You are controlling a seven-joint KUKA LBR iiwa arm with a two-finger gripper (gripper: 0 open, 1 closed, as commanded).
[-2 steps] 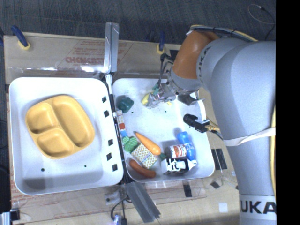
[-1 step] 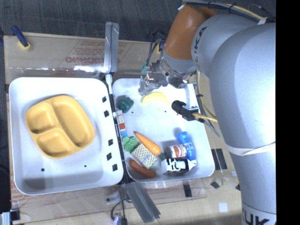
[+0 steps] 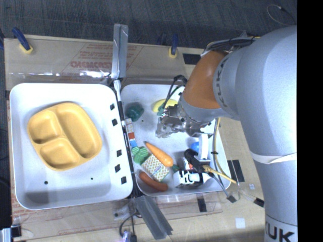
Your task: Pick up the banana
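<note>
Near edge of the right white bin (image 3: 132, 96): red sausage (image 3: 153, 183), then orange carrot (image 3: 159, 155). Farther in, the metal gripper (image 3: 166, 125) hangs low, its state impossible to tell, with the yellow banana (image 3: 162, 105) just beyond it, partly hidden.

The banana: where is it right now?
In the camera view, the banana lies at the far end of the right bin, partly hidden under the gripper, right of a dark green item.

White "KU" lettering on the grey arm (image 3: 272, 135), cut off below
</note>
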